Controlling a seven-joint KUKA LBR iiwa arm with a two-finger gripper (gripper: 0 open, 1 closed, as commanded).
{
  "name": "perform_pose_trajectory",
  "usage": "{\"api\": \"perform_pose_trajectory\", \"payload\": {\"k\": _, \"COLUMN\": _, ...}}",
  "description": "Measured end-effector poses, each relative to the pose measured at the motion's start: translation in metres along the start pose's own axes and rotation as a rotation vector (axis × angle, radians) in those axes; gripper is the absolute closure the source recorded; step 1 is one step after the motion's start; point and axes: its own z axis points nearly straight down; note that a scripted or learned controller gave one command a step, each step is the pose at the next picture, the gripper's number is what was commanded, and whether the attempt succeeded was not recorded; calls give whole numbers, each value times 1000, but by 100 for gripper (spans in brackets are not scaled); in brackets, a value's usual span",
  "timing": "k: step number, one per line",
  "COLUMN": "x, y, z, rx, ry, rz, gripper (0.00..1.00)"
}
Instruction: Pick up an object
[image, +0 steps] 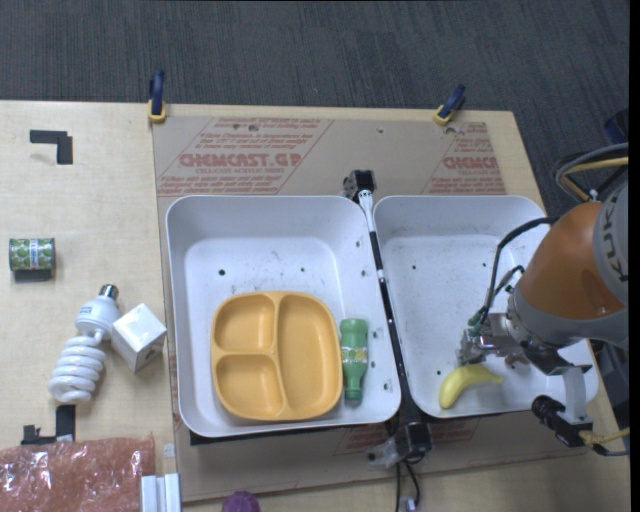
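A yellow banana (462, 384) lies at the front of the right bin (430, 250), near its front wall. My gripper (481, 346) hangs low just above the banana's right end, under the orange wrist band, and its tips are hard to make out against the arm. In the left bin (200, 250) a yellow divided plate (275, 354) lies flat, and a green bottle (353, 358) lies beside its right edge.
The arm's bulk covers the right bin's right side. Outside the bins, on the bench to the left, lie a spiral light bulb (82, 345), a white cube (139, 336), a small green can (32, 256) and a pink mesh bag (70, 475).
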Motion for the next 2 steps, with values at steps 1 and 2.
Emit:
{"api": "perform_pose_trajectory", "payload": {"k": 1, "x": 18, "y": 8, "z": 0, "rx": 1, "ry": 0, "rz": 0, "gripper": 100}}
{"api": "perform_pose_trajectory", "payload": {"k": 2, "x": 23, "y": 84, "z": 0, "rx": 0, "ry": -1, "rz": -3, "gripper": 100}}
